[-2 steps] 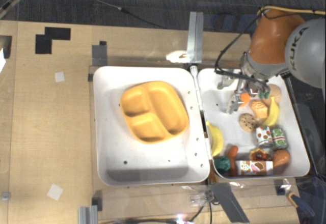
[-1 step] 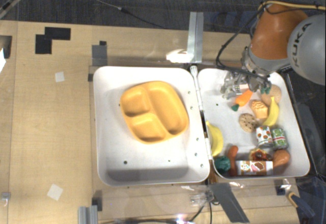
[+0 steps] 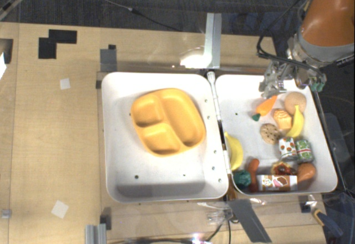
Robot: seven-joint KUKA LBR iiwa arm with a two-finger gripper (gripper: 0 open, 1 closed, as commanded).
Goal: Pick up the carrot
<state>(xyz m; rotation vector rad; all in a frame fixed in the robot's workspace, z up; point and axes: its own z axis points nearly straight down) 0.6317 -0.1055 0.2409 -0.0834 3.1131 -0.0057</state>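
The carrot [image 3: 266,106] is orange with a small green top at its lower left end. It lies tilted in the upper part of the right bin [image 3: 238,98]. My gripper [image 3: 273,83] hangs just above and slightly right of the carrot's upper end, near the bin's far edge. The grey wrist and orange band rise behind it to the upper right. The carrot rests on the bin floor, not lifted.
Toy food crowds the right bin: a banana [image 3: 299,121], a cookie [image 3: 270,133], a round bun [image 3: 294,98], small cans [image 3: 289,148], a box [image 3: 277,182] and another yellow piece [image 3: 235,151]. The left bin [image 3: 122,176] holds a yellow divided plate [image 3: 166,121].
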